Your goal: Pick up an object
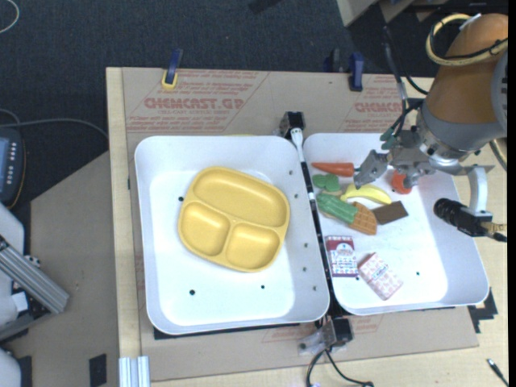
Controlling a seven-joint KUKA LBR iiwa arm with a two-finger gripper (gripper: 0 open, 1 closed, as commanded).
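The banana (367, 193), small, yellow and curved, lies in the right bin (451, 285) among toy foods, just below the gripper (393, 166), whose grip cannot be told. An orange carrot (333, 168) lies beside it. The left bin (161, 240) holds a yellow divided plate (233, 218). The board (193, 101) reads "CHEMCAST GP".

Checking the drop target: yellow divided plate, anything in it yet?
Empty. The yellow plate in the left bin shows three bare compartments.
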